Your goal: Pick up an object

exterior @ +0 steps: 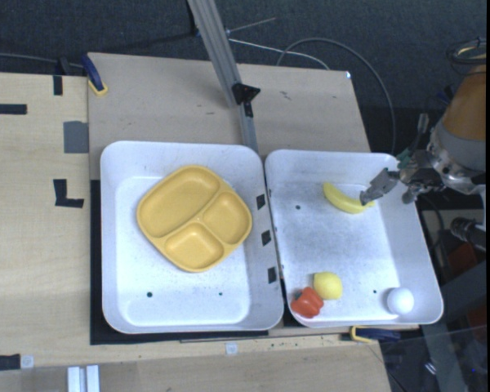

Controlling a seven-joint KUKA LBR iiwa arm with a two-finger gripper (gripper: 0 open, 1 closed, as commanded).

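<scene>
Over in the left white bin a yellow three-compartment plastic tray is lying flat; further right, we are bringing our gripper down at the curved yellow banana, probably our target, though whether it is gripping, we cannot tell.

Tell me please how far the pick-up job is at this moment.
Done so far: the gripper has reached into the right bin and sits at the right end of the banana. In hand: nothing visibly; the banana lies on the bin floor. Left: grasping and lifting it. The lemon, the red object and the white ball lie untouched along the near edge.
</scene>
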